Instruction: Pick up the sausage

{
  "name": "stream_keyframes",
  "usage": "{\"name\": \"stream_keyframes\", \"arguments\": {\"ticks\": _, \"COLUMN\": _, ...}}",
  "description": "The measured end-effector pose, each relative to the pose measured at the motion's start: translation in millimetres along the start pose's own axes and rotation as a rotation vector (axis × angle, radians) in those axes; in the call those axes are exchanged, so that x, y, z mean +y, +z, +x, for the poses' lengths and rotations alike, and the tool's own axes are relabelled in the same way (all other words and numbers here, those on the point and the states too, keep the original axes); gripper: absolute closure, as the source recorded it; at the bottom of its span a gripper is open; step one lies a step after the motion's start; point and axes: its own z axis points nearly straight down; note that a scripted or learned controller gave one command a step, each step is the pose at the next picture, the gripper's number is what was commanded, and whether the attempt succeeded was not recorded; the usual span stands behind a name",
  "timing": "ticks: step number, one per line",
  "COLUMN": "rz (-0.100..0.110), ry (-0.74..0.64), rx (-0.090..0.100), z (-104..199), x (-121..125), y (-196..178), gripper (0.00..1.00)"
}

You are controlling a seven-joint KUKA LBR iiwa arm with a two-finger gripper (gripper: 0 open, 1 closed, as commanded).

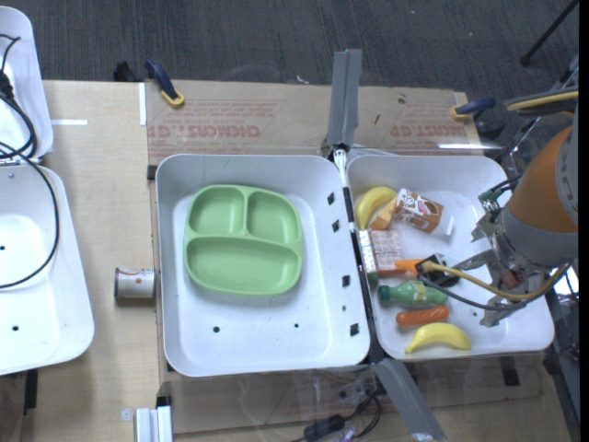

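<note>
The sausage (pixel 421 317) is a short orange-red piece lying in the right bin (pixel 460 187), near its front. It rests between a green bottle (pixel 413 294) behind it and a yellow banana (pixel 438 338) in front of it. My gripper (pixel 478 291) hangs low over the right side of that bin, to the right of the sausage and apart from it. Its two grey fingers spread open towards the left, with no object between them.
The right bin also holds a second banana (pixel 373 205), a brown-and-white carton (pixel 420 212), a pink wafer pack (pixel 383 245) and a carrot (pixel 399 267). A green divided plate (pixel 244 239) lies in the left bin (pixel 175 247). A small can (pixel 135 284) sits on the bench at left.
</note>
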Motion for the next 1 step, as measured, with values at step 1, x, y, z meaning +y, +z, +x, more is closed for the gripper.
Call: {"name": "stream_keyframes", "arguments": {"ticks": 1, "rz": -0.001, "ry": -0.044, "rx": 0.002, "z": -11.3, "x": 68.7, "y": -14.1, "gripper": 0.0}}
